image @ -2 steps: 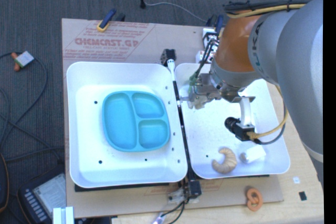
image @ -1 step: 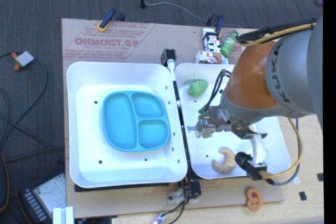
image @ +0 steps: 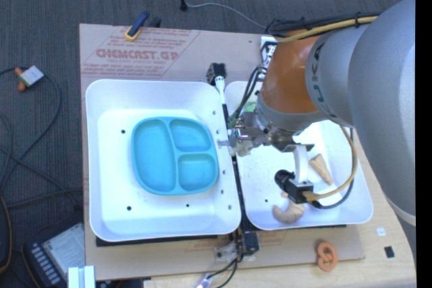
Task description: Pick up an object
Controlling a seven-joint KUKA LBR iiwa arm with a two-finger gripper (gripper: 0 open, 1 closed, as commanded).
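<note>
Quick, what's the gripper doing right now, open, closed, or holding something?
Gripper: cannot be told from this view; it sits at the left edge of the right bin.

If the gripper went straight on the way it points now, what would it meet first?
Likely the bare floor of the right bin, near its wall beside the other bin. The gripper seems to point down there, with no object seen beneath it. Depth is unclear.

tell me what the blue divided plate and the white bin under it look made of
Blue plate: likely moulded plastic, smooth; even colour, soft sheen, rounded compartment ridges. Left bin: probably plastic too, glossy white with rounded rim; cannot rule out coated metal.
</note>
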